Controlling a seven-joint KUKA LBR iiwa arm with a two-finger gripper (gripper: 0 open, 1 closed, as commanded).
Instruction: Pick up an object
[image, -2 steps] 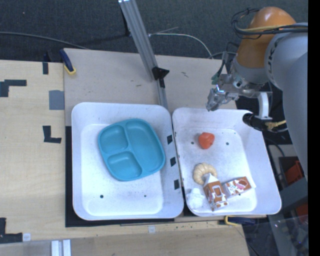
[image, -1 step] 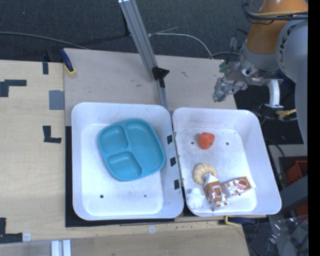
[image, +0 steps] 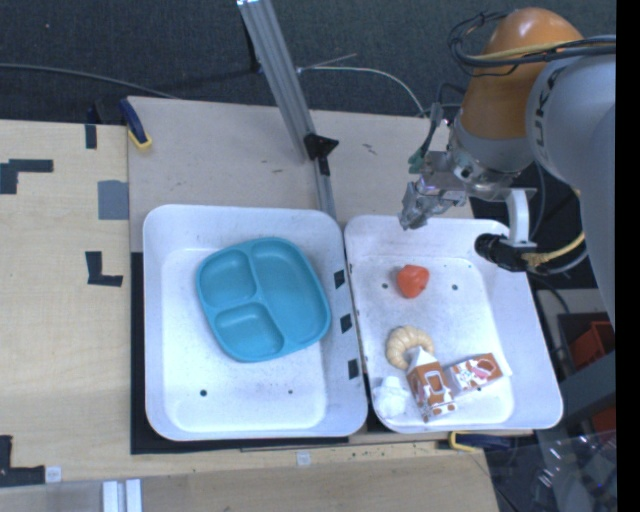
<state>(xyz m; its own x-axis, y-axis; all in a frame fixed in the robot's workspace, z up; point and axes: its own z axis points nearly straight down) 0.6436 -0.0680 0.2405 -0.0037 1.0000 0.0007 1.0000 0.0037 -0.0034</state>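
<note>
The gripper (image: 415, 215) hovers over the right bin's (image: 520, 300) far rim, carrying nothing; its opening I can't tell. Just below sits the small red fruit-like toy (image: 411, 281), probably light, rounded and a bit slippery: pinch across its middle.

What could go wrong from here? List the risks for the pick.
1. The gripper hangs at the far edge of the right bin, off to the side of every object; dropping straight down would likely hit the rim or bare floor.
2. The croissant, carton and white object crowd the near corner, so a grasp there may catch two or slip.
3. The red object looks rounded and may roll away.
</note>
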